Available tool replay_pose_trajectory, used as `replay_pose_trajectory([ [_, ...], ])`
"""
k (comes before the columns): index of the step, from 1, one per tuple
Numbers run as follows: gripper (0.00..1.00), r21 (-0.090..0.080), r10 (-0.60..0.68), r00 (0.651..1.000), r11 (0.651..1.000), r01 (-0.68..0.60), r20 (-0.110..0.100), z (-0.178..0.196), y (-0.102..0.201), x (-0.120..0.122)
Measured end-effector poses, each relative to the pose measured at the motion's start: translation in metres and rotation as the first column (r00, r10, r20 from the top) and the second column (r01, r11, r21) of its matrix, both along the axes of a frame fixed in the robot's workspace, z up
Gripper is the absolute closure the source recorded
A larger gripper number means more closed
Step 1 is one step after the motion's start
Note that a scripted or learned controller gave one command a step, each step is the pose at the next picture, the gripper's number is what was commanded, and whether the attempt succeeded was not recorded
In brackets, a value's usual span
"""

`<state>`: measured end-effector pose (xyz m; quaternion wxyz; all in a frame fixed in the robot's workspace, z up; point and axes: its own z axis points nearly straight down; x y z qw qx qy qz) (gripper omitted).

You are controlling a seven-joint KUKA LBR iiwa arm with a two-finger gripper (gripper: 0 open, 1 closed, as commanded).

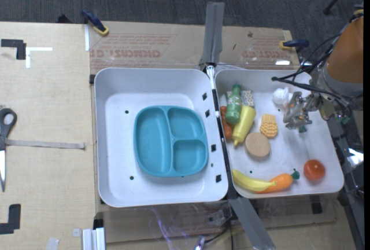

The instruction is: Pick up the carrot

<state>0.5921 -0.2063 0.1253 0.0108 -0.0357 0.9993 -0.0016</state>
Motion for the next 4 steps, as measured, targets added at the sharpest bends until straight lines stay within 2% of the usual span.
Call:
replay_pose_trajectory([
  [1, 0.0, 0.0, 0.0, 1.0, 1.0, 0.0, 0.0, 0.0, 0.0, 0.0],
  [2, 0.0, 0.002, -0.092, 0.996, 0.996, 0.092, -0.015, -0.032, -0.013, 0.014],
  [3, 1.0, 0.0, -0.089, 0.996, 0.996, 0.089, -0.008, -0.02, -0.013, 0.016],
  [4, 0.0, 0.0, -0.089, 0.996, 0.996, 0.089, -0.008, -0.02, -0.013, 0.016],
])
